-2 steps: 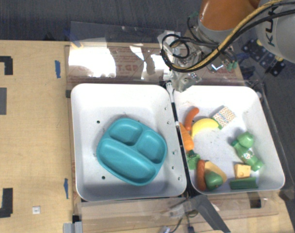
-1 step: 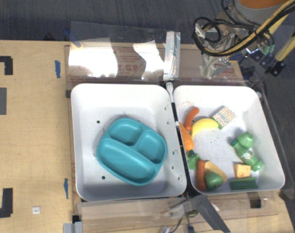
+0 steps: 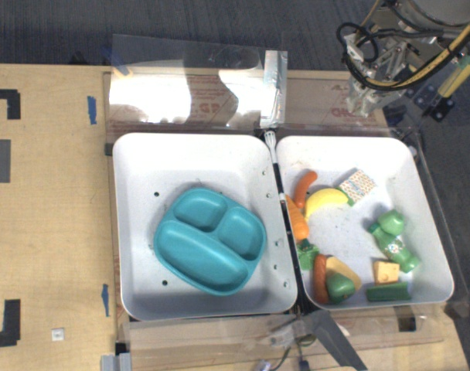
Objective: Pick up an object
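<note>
The right bin (image 3: 428,207) holds several toy foods: a yellow lemon (image 3: 326,201), an orange carrot (image 3: 298,221), an orange chili (image 3: 304,182), a small patterned box (image 3: 357,185), green pieces (image 3: 390,225), a yellow wedge (image 3: 386,271) and a green pepper (image 3: 340,287). My gripper (image 3: 362,99) hangs at the top right, beyond the far rim of the right bin and well apart from every object. It is open with nothing between its fingers.
A teal divided plate (image 3: 210,239) lies in the left bin (image 3: 134,168). A shiny plastic sheet (image 3: 196,91) lies behind the bins. Cables and arm links (image 3: 420,45) crowd the top right corner. Tan bench (image 3: 42,207) stretches to the left.
</note>
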Motion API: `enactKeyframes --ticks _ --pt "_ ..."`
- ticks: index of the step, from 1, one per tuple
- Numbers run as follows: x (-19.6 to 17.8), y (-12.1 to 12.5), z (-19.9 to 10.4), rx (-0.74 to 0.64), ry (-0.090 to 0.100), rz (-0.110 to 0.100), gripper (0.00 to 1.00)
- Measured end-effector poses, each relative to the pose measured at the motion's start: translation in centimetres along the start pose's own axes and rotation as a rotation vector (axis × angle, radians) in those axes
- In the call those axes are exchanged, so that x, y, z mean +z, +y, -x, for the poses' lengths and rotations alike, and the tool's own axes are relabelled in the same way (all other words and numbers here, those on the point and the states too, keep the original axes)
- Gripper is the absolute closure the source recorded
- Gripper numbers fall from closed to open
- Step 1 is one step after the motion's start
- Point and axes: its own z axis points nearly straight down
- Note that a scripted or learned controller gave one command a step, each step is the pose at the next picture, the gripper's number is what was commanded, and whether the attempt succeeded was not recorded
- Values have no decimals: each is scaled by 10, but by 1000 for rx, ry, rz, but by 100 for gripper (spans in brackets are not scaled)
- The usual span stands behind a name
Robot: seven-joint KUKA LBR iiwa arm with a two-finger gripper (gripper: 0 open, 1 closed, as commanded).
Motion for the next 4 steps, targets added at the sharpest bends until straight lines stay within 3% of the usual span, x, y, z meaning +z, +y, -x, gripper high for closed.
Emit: enactKeyframes --ticks 1,2,3,4 --pt "88 13 -66 -298 6 8 100" --pt "117 26 -10 -454 1 8 100" --pt "91 18 15 -490 -1 3 100" --pt "78 18 17 -487 -10 -4 100"
